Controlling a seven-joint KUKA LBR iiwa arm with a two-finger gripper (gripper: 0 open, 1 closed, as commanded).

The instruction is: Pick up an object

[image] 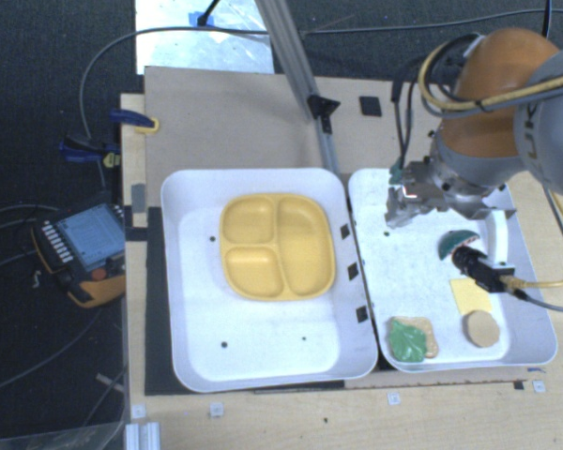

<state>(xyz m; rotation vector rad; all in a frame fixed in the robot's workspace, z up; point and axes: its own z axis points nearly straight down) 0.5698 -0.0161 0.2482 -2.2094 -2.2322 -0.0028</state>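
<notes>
**Hovering above the right bin, nothing held**

Hovering at the upper left of the right shallow white bin (pixel 544 345), the jaws (pixel 401 216) are seen empty; how far they are parted cannot be told. The nearest candidates lie down-frame: a green crumpled soft object (pixel 408 338), a round tan disc (pixel 481 328), a flat yellow square (pixel 470 295). A yellow divided plastic plate (pixel 277 247) sits in the left bin (pixel 192 345).

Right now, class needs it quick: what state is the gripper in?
Gripper: over the upper left part of the right bin, nothing seen held; open or shut cannot be told.
</notes>
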